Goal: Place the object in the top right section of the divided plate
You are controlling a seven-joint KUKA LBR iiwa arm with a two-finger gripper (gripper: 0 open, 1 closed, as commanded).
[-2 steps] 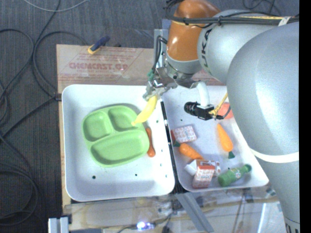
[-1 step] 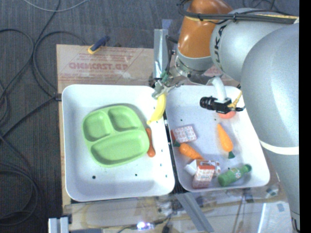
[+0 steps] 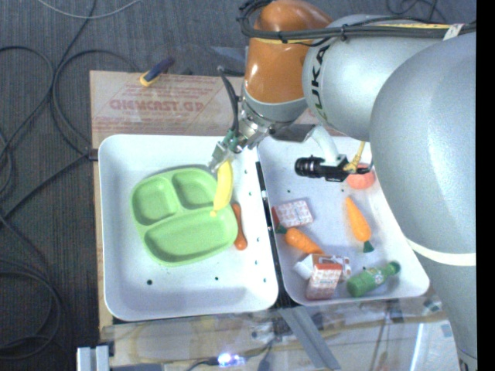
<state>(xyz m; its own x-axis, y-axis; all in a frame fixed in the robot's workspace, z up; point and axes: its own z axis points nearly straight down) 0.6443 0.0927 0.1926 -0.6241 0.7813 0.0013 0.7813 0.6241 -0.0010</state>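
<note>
Green bottle [image 3: 373,278] lies nearest; our pincer [image 3: 224,154] grips 1 banana [image 3: 223,185] over the divided plate [image 3: 182,242]; we lower squarely into its top right section before releasing

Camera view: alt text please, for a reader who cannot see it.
The gripper holds a yellow banana over the right edge of the green divided plate in the left bin. The right bin holds carrots, a carton and a green bottle.
</note>
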